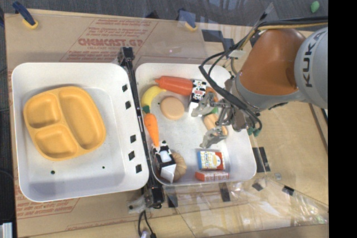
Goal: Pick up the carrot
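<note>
Orange tapered plastic carrot: lies against right white bin's left wall, ungrasped. My gripper: mid-bin, well apart, grip state indeterminable. Step: approach. Next: shift left over carrot.

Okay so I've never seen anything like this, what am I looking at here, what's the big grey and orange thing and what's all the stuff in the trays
This is one photo from a camera fixed above a workbench, looking down at a slant. The grey and orange shape on the right is a robot arm; its gripper hangs over the right bin. I can't tell whether it holds anything. That bin is full of toy food: the carrot it is meant to pick up lies along the left wall, apart from the gripper, next to a banana. There is also a red-orange bottle, a round tan piece and a small red carton. The left bin holds a yellow divided plate.
</note>
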